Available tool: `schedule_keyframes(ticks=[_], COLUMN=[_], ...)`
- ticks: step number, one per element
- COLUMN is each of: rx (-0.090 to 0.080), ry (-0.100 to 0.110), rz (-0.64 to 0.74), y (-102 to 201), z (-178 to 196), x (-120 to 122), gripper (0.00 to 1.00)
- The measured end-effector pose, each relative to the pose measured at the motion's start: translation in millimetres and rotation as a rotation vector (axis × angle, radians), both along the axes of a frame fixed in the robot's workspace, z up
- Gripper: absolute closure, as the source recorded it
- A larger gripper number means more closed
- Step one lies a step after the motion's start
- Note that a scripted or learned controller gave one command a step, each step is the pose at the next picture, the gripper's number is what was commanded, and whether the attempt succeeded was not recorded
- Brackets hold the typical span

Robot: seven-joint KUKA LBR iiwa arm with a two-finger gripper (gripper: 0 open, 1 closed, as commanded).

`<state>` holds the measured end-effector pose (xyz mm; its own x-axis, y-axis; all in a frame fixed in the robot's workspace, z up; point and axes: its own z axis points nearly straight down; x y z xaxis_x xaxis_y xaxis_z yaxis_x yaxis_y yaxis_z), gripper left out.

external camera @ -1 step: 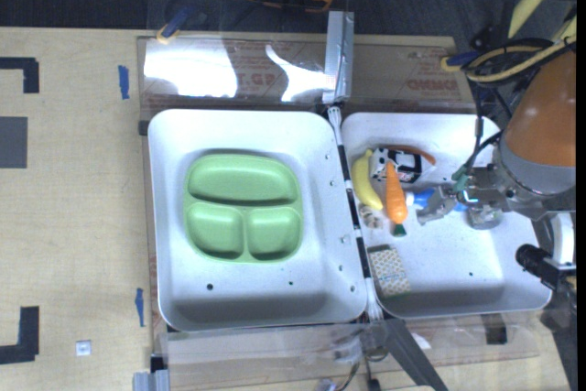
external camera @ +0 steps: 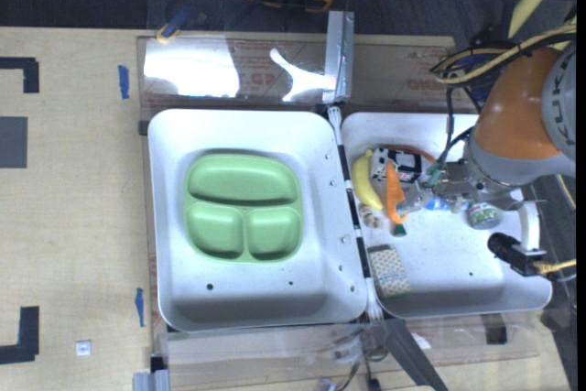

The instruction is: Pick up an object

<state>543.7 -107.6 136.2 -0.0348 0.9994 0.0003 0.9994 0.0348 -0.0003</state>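
Reaching into the right bin (external camera: 476, 284), approach step: the tool (external camera: 430, 188) sits low just beside the carrot (external camera: 394, 194) and banana (external camera: 364, 180), both smooth, tapered plastic w/ the banana curved. Can't tell the tool's state. Next move probably needs centring over the carrot, then closing. Left bin (external camera: 174, 224) holds a glossy green divided plate (external camera: 244, 203)
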Motion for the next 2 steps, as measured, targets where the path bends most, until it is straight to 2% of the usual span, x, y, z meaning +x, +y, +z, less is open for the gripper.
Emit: schedule_keyframes(ticks=[1,2], rx=[-0.001,-0.001], ry=[-0.004,-0.009], rz=[0.146,0.144], y=[12.8,12.0], z=[-49.6,-38.4], x=[32.1,33.5], gripper=[0.00,1.00])
